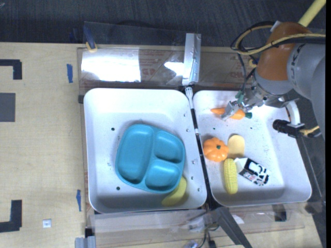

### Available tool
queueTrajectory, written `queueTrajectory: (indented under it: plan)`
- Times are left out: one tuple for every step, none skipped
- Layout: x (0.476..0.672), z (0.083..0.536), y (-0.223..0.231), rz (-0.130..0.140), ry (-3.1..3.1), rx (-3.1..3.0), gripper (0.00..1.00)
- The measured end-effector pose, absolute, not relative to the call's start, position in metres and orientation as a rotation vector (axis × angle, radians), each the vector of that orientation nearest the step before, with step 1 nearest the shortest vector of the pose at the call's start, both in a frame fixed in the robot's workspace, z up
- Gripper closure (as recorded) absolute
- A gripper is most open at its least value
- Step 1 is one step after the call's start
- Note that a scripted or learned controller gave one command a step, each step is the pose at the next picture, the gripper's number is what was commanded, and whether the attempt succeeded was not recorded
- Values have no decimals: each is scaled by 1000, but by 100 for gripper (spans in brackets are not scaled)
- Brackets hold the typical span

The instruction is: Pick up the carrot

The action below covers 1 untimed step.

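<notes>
The carrot, orange with a small green tip at its right end, lies near the far edge of the right bin. My gripper reaches in from the right and is down over the carrot's middle, covering part of it. Orange shows on both sides of the gripper. The carrot looks level with the bin floor.
In the right bin, nearer the front, lie a small orange pumpkin, a pale yellow piece, a corn cob and a black-and-white item. The left bin holds a blue divided plate and a yellow fruit.
</notes>
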<state>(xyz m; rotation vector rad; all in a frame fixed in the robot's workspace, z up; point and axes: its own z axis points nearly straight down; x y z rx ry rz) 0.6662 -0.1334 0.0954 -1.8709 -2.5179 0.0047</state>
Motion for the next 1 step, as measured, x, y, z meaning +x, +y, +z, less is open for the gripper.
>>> queueTrajectory:
  plan:
    - [658,199,-92,-12,-2576,-1820,100]
